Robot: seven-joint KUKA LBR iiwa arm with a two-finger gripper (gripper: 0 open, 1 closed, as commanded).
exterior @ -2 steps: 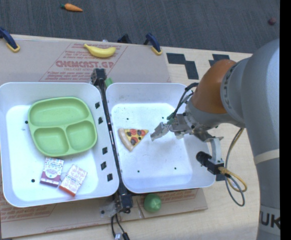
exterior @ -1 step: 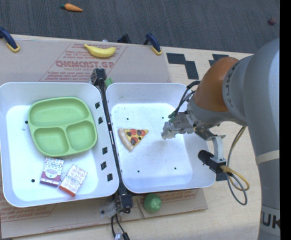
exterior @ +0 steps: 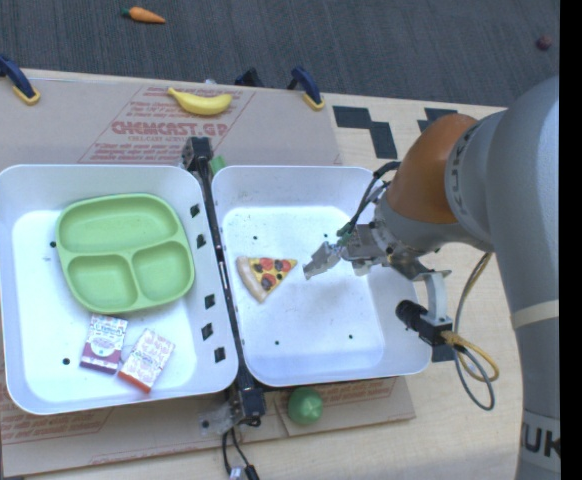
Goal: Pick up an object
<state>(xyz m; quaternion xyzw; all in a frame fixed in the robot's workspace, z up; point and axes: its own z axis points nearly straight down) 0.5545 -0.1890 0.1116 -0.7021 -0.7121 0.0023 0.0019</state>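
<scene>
A toy pizza slice (exterior: pixel 266 272) lies flat in the right bin (exterior: pixel 316 363), near its left wall. My gripper (exterior: pixel 322 260) hangs over the right bin, just right of the slice and apart from it, with its fingertips pointing left toward the slice. Nothing sits between the fingers. The grey arm with its orange band (exterior: pixel 433 173) comes in from the right over the bin's right wall.
The left bin (exterior: pixel 21 368) holds a green divided plate (exterior: pixel 124 250) and two small snack packets (exterior: pixel 126 353). A toy banana (exterior: pixel 201 99) lies on the cardboard behind the bins, a green ball (exterior: pixel 306 405) in front, and a carrot (exterior: pixel 147 14) on the floor.
</scene>
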